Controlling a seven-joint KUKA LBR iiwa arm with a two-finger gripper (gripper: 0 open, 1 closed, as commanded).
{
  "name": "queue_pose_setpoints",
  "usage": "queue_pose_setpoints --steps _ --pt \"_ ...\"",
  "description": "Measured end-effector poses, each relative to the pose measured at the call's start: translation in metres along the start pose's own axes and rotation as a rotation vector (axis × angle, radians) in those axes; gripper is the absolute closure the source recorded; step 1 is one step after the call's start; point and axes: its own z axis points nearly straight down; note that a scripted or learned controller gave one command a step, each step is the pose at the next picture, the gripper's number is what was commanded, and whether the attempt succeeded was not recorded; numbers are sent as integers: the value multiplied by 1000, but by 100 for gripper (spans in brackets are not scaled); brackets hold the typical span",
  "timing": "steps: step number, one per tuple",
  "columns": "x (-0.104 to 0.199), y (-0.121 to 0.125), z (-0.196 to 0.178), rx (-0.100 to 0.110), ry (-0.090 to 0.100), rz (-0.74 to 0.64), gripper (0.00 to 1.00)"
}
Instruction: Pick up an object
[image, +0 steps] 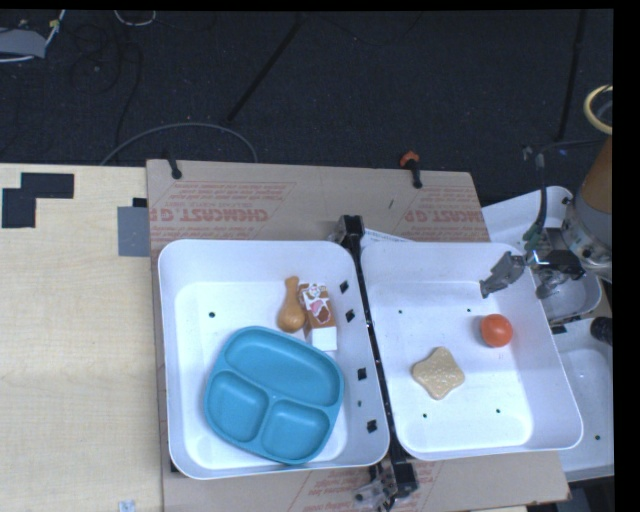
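Nothing gripped yet: gripper (522, 272) spread open at right bin's (455, 445) far-right rim, approach step, next needing descent onto nearby tomato (495, 330).

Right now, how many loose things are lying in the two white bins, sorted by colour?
Blue: 1, the divided tray
Red-orange: 1, the small ball
Tan: 2, the drumstick-shaped toy and the flat cracker-like piece
Brown and white: 1, the small printed packet
Total: 5
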Motion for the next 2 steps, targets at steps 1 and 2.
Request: queue_pose_setpoints --steps 1,2 --pt "0 2 -6 -11 -2 -2 0" --pt "3 -4 55 -8 -1 -2 0"
